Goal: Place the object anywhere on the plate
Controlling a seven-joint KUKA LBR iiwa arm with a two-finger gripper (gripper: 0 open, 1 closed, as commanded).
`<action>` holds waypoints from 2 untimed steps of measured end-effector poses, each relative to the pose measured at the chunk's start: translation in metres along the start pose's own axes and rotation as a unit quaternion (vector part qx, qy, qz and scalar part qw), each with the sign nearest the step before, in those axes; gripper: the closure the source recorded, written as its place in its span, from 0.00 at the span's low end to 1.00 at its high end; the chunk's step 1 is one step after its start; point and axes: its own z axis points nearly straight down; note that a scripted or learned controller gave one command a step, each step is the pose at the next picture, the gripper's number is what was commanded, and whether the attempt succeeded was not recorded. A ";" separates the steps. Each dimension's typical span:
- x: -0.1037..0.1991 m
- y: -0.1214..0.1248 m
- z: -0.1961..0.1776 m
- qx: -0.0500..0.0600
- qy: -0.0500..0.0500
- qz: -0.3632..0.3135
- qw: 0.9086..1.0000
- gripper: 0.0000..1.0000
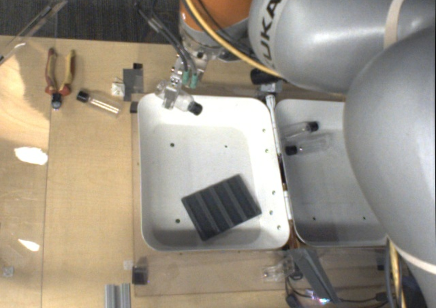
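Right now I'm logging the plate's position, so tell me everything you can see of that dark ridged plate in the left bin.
The dark ridged plate is a flat, roughly rectangular slab, charcoal black and matte, perhaps rubber or plastic, with parallel grooves along its top. It lies flat on the floor of the left bin, turned at a slant to the bin's walls, toward the near side. Nothing rests on it. The claw is at the bin's far edge, well apart from it.
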 end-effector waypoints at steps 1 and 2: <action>-0.002 0.003 0.043 0.001 0.001 -0.075 0.997 1.00; 0.002 0.001 0.067 0.002 0.002 0.085 0.996 1.00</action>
